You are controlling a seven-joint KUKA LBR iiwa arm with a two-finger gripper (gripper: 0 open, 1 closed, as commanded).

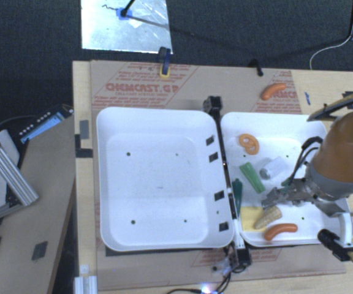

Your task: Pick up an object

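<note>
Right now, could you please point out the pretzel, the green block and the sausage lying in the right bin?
pretzel (pixel 248 143): camera view, on its ring.
green block (pixel 251 177): camera view, on its middle.
sausage (pixel 280 229): camera view, on its middle.

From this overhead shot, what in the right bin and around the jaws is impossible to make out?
- Gripper: small and blurred in the camera view; open or shut cannot be told.
- Right bin: its right side is covered by the arm.
- Yellow object: partly under the corn cob; its kind is unclear.
- Clear item: too pale against the bin to identify.
</note>
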